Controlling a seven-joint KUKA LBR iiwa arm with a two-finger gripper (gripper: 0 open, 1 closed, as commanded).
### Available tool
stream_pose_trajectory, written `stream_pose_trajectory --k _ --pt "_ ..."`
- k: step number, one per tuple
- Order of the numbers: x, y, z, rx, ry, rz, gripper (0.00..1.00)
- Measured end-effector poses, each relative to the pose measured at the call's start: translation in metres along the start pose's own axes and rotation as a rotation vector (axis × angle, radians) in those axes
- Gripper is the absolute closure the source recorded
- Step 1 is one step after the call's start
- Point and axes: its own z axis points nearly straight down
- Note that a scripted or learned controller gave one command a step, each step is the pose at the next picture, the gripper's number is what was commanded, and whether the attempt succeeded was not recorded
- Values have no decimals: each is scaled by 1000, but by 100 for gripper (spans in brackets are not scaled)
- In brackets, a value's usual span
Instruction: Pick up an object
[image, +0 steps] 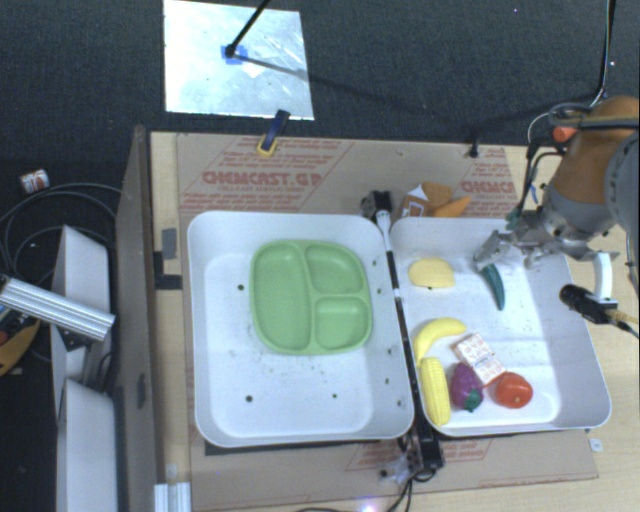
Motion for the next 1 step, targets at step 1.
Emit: stream_pose_trajectory --k 1 --pt "14 -12 25 4 2 -3 0"
